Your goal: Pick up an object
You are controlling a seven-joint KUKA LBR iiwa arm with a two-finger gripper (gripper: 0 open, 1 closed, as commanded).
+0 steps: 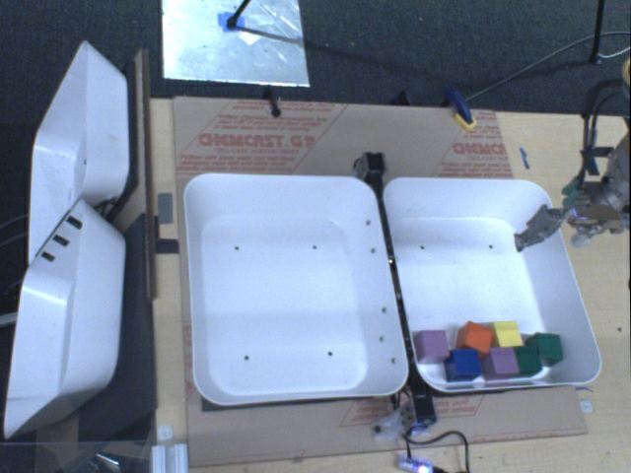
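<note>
White plastic, shallow and rounded at the corners, made up the right bin (463, 205), and I used it as my landmark for everything else. From my remote seat I saw a cluster of 7 small blocks packed into its near edge, toward the near right corner: a pale purple cube (431, 344) at the cluster's left, a blue cube (462, 365) just beside it, an orange cube (476, 337) behind that, a yellow cube (508, 334) next along, a second purple cube (503, 362) in front, and 2 green blocks (537, 352) at the cluster's right end. They sat touching or nearly touching each other.

The grey two-finger gripper (537, 229) hung over the bin's far right rim, well apart from the blocks, with the arm's wrist (596, 205) reaching in past the bin's right side. I could not tell how far its jaws stood apart, and I saw nothing between them.

Left of the landmark bin, touching it along a dark seam, lay the matching white left bin (286, 294). Both rested on a brown cardboard sheet (256, 136) printed with red lettering.
</note>
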